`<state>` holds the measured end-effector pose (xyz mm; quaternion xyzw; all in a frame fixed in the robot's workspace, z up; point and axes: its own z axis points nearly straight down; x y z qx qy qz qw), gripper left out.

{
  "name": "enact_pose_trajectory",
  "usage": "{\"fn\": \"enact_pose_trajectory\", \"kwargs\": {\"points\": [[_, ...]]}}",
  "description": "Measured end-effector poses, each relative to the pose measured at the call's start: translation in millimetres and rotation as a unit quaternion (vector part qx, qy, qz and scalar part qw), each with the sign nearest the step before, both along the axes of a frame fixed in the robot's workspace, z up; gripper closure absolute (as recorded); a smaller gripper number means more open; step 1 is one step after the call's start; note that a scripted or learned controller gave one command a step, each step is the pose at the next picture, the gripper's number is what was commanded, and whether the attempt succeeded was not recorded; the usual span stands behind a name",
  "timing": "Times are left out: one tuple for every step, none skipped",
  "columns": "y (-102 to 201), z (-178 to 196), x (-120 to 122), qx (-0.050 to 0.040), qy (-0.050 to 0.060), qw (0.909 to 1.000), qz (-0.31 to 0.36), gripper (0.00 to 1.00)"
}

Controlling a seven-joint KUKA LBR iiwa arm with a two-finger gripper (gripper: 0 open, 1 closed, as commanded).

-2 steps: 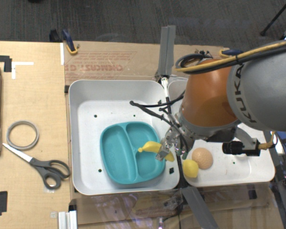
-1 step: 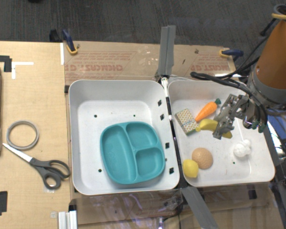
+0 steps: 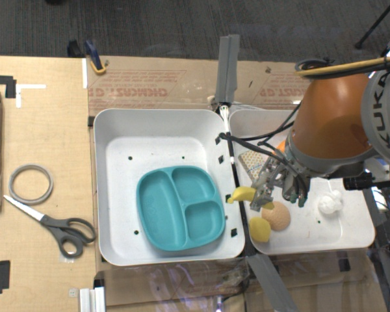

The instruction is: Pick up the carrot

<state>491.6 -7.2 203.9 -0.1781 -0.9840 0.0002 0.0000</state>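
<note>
Nearest the camera, in the right bin (image 3: pixel 351 239), a yellow lemon-like fruit (image 3: pixel 259 229) lies touching a tan round fruit (image 3: pixel 278 216). To the left, outside both bins, a pair of scissors (image 3: pixel 58 226) and a roll of tape (image 3: pixel 30 182) lie on the tabletop (image 3: pixel 45 129).

The left bin (image 3: pixel 110 148) holds a teal divided plate (image 3: pixel 181 207) and nothing that concerns the task.

Further in, the gripper (image 3: pixel 276 188) hangs low over the left half of the right bin, just above the tan round fruit and just beside a small yellow banana-shaped piece (image 3: pixel 242 195). Cables and linkage crowd the tool, so we cannot tell whether the jaws are spread or pressed together, and we see no object between them. A white lumpy item (image 3: pixel 329 205) lies well apart on the right side of the same bin.

Beyond the gripper lies a pale meshed piece (image 3: pixel 249 164). Past it, a bright orange sliver (image 3: pixel 282 147) shows against the edge of the arm (image 3: pixel 331 122) — we take this to be the carrot, mostly hidden under the arm, toward the far wall of the right bin.

Status, as we judge it: the pick is not done. The carrot lies in the bin, ungrasped, and the gripper is nearer the yellow and tan fruits than the target. Left to do — reposition over the carrot, close on it, lift.
</note>
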Motion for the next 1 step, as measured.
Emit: {"fn": "enact_pose_trajectory", "kwargs": {"points": [[57.8, 8.5, -12.2, -0.0001, 0.0, 0.9992, -0.039, 1.0]]}}
